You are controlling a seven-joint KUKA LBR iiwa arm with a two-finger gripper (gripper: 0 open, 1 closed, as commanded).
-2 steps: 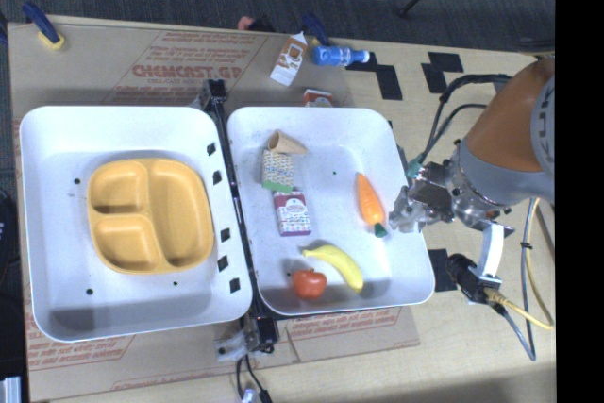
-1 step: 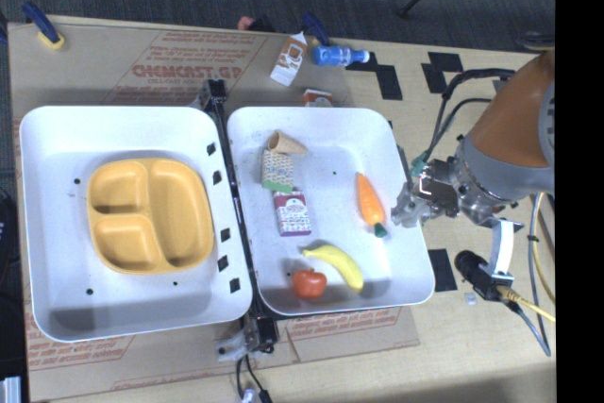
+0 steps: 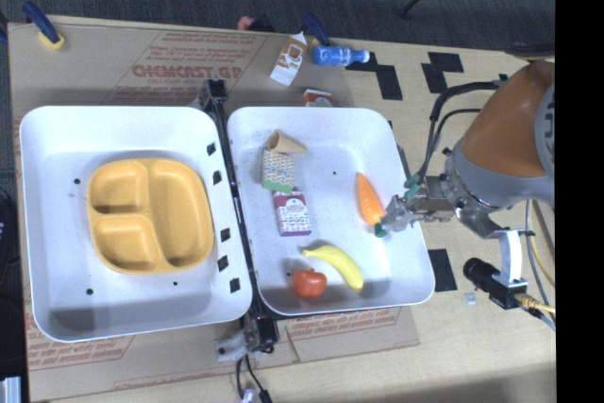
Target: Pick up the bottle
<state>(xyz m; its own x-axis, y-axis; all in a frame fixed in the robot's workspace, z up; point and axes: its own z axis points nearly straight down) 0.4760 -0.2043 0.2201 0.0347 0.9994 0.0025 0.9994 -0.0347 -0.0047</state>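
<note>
Roughly by size: bench [image 3: 491, 344] with cardboard sheet under two white bins. Left bin [image 3: 57, 231] holds a yellow divided tray [image 3: 149, 213], sitting left of centre. Right bin [image 3: 406, 269] holds the loose items. Arm [image 3: 505, 142], grey with orange band, comes in from the right and sits over the right bin's right rim. Gripper [image 3: 398, 214] is at that rim, just beside the carrot; finger state too small and blurred, cannot tell, nothing seen between them. Inside right bin: small carton [image 3: 276, 162] tilted at upper left, dark red packet [image 3: 293, 213] just below it, banana [image 3: 337, 264] near the front wall, tomato [image 3: 309, 283] touching the banana's left end, carrot [image 3: 369, 200] at the right side. Bottle [image 3: 332, 56], blue, lies on its side outside the bins, on the bench behind the right bin, well apart from the gripper. White carton [image 3: 290, 59] lies just left of the bottle.
</note>
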